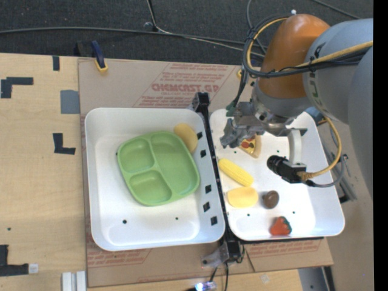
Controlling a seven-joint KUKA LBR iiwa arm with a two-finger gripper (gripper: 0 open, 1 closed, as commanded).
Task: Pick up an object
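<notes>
My gripper (pixel 233 137) hangs low over the back left part of the right bin (pixel 321 208), close to the divider between the bins. Just to its right, partly under the wrist, lies a small red and yellow piece like a pizza slice (pixel 249 146). A yellow corn cob (pixel 235 171) lies in front of the gripper, clear of it. Further forward sit a yellow block (pixel 241 197), a small brown ball (pixel 270 199) and a red strawberry-like piece (pixel 280 226).
The left bin (pixel 103 211) holds a green divided plate (pixel 159 167) and a yellow rounded piece (pixel 187 136) by the divider. A black cable plug (pixel 285 168) hangs from the arm over the right bin. Cardboard lies beneath both bins.
</notes>
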